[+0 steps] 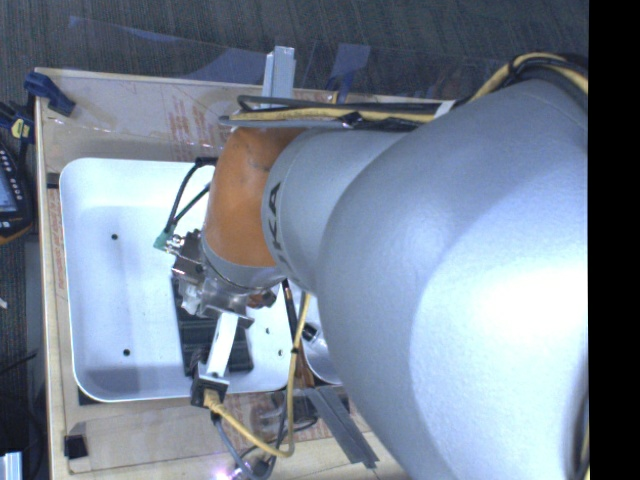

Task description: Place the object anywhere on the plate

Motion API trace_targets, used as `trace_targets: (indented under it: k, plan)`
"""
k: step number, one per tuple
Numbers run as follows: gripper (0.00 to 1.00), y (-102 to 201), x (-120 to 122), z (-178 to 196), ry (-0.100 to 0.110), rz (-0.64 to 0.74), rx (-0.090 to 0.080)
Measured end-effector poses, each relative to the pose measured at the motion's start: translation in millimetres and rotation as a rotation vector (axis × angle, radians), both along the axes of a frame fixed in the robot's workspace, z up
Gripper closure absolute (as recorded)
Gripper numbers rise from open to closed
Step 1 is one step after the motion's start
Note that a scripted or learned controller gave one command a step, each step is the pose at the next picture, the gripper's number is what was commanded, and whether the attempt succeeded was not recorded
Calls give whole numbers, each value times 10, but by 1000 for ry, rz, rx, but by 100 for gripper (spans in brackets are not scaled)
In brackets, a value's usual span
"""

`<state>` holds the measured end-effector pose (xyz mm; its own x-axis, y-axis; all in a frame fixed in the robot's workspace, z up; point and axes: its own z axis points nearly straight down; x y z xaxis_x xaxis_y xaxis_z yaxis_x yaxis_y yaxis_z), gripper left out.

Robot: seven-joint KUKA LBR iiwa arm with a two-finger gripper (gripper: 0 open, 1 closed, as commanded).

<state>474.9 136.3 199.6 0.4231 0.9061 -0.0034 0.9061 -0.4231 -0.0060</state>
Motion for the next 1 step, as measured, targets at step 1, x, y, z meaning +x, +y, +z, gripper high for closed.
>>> trace_targets:
  k: [1]
  plan:
    - [0, -3, 1, 1, 0, 0, 0]
